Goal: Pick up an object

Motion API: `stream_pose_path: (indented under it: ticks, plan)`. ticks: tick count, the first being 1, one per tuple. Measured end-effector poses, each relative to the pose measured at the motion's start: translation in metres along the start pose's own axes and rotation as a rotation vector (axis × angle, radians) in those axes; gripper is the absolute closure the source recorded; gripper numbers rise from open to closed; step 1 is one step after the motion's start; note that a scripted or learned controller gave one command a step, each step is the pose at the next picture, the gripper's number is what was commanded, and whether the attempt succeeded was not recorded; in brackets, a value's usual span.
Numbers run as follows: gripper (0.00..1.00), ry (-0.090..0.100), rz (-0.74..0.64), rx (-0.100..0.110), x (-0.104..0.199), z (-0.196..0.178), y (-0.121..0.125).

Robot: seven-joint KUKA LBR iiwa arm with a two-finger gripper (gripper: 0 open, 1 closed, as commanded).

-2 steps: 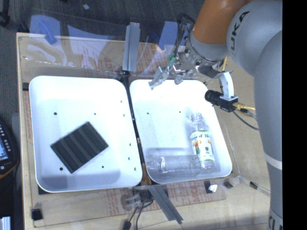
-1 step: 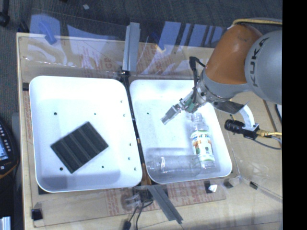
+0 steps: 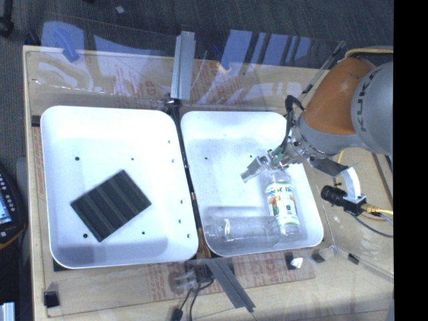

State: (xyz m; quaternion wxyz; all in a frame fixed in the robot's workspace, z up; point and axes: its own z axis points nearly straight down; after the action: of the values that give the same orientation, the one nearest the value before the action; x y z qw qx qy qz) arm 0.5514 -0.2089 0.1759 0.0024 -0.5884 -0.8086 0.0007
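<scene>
The small bottle (image 3: 283,206) with a white and green label lies on its side in the right bin (image 3: 221,146), near the right wall, with a clear plastic bottle (image 3: 241,227) along the front wall. The gripper (image 3: 259,167) hovers just above the small bottle's cap end, likely lining up a grasp; it grips nothing, and whether it is released or clenched I cannot tell. A dark ribbed pad (image 3: 110,204) lies in the left bin (image 3: 67,132)

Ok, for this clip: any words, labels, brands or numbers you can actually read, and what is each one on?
None can be read for certain.
Bottle, right bin: label with green print, too blurred.
Arm: dark lettering on the grey housing, cut off and illegible.
Bench: faint reddish print, too faded.
</scene>
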Motion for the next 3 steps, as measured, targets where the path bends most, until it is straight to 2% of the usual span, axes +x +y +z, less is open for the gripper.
stream_pose_path:
  ticks: [1, 2, 3]
  plan:
    - [0.0, 0.001, 0.035, 0.0, -0.0013, 0.0005, -0.002]
    - [0.0, 0.001, 0.282, 0.002, 0.0014, 0.0019, -0.011]
    - [0.0, 0.002, 0.269, 0.001, 0.0009, 0.0061, -0.0072]
